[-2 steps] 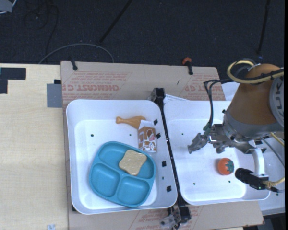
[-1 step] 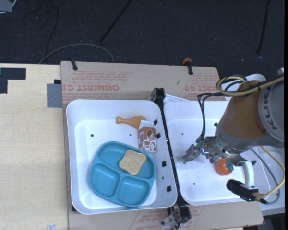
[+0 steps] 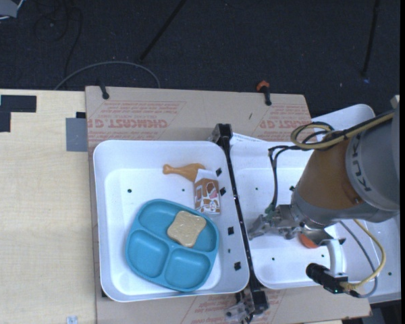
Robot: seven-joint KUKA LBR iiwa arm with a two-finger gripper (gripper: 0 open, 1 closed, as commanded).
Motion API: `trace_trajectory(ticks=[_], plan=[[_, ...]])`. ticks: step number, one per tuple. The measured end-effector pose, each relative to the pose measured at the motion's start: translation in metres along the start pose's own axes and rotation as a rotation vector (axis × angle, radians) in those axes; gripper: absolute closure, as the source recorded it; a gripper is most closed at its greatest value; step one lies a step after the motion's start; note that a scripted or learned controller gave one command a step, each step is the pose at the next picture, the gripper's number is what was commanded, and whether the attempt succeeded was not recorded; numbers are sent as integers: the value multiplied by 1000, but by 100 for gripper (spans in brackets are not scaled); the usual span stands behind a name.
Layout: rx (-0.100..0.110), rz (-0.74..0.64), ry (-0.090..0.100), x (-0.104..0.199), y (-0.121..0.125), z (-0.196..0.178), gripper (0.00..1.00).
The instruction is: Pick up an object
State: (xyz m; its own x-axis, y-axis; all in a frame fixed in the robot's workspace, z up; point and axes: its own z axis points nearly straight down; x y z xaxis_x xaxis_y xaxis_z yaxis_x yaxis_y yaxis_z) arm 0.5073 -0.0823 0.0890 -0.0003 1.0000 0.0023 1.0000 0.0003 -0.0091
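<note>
A large grey robot arm (image 3: 351, 174) with an orange band reaches in from the right and hangs low over the right bin (image 3: 270, 275), one of two shallow white bins set side by side. Its gripper (image 3: 278, 223) sits close above that bin's floor, near the divider between the bins; whether it is released or clenched cannot be told, and nothing is visibly held, so the pick looks not yet done. The left bin (image 3: 111, 181) holds four things: one blue divided plate (image 3: 155, 255), one piece of toast (image 3: 186, 229) resting on that plate, one small brown-and-white carton (image 3: 207, 193) just beside the plate's upper right, and one tan drumstick-shaped toy (image 3: 182, 170) above it. One small orange object (image 3: 311, 242) peeks out beneath the arm in the right bin.
</note>
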Motion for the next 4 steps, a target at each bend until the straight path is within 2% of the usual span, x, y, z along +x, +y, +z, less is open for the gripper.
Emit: trace_trajectory(ticks=[1,3,4], plan=[[-2,7,0,-2,0,-13,100],[-12,-1,-2,-6,5,-131,100],[-10,-1,-2,-7,5,-164,100]])
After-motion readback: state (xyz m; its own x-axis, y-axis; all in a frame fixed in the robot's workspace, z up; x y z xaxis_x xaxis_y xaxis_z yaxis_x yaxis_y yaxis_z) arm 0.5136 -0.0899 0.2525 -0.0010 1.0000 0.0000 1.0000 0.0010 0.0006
